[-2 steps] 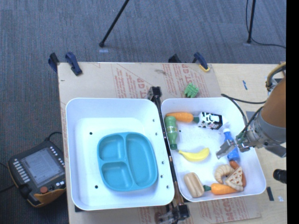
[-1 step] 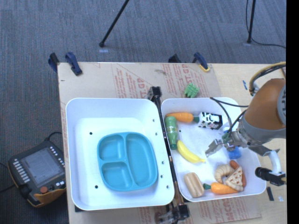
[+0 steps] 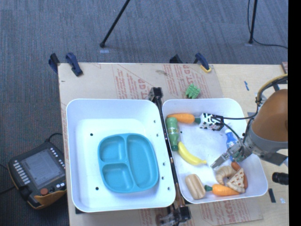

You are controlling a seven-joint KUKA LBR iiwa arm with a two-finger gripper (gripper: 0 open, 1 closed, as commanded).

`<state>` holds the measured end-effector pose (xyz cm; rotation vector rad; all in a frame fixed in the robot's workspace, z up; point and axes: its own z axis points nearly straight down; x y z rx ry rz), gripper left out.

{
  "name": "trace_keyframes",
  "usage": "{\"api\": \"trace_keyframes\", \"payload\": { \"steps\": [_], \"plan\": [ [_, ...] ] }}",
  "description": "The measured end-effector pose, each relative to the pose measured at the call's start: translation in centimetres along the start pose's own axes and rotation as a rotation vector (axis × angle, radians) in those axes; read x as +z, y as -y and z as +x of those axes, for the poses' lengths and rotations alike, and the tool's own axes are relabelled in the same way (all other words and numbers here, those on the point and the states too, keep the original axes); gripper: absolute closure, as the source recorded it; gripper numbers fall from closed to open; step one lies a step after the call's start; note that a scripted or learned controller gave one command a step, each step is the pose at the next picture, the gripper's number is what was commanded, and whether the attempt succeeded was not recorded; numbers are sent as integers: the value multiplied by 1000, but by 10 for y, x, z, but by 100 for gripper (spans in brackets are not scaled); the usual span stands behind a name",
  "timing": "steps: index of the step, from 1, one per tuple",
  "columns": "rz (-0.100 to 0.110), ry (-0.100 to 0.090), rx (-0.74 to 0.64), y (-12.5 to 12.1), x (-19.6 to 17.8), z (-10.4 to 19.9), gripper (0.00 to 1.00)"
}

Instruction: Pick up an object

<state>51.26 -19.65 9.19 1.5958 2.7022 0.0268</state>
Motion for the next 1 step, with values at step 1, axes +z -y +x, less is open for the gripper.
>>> {"api": "trace_keyframes", "payload": {
  "steps": [1],
  "plan": [
    [17,1,-301,10,5,37,0]
  ]
}}
